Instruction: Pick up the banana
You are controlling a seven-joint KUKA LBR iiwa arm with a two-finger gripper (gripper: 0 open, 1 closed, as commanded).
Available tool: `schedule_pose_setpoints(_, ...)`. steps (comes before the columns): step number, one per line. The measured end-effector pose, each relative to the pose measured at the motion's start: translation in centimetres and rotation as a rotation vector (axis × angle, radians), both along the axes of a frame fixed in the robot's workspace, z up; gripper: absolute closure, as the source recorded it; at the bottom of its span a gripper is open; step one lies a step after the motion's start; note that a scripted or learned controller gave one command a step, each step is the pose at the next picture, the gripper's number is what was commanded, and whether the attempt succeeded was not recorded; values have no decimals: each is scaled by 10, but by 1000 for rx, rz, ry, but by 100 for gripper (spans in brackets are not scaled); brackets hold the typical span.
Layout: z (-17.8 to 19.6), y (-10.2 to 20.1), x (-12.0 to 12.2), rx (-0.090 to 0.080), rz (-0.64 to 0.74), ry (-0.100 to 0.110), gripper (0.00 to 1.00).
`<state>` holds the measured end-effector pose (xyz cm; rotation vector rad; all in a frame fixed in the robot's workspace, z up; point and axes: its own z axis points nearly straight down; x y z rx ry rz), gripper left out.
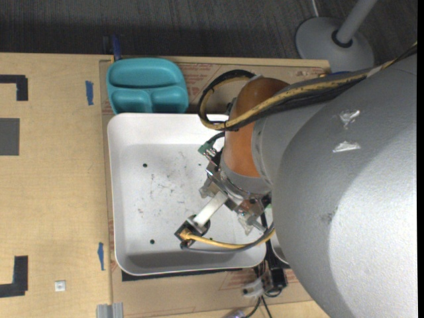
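1. Camera view sets the grey arm (344, 191) closest to you, filling the right side, with its orange band (242, 138) above the wrist.
2. Below that band, the pincer (232, 204) hangs over the right part of the white bin (132, 177); you cannot tell whether it is released or clenched.
3. With the arm covering that part of the bin, you cannot tell where the banana lies.
4. Past the bin's far rim, a teal tray (147, 85) sits just beside it on the table (53, 177).
5. Farthest off, a grey stand base (324, 38) rests on dark floor.
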<state>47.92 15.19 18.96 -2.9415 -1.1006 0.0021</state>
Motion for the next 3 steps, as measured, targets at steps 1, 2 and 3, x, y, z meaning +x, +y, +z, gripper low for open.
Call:
schedule_pose_setpoints(1,-104,30,0,2,53,0,0)
schedule_pose_setpoints(2,-63,73,-1,0,-121,1,0)
schedule_pose_setpoints(3,-54,73,-1,0,-116,4,100)
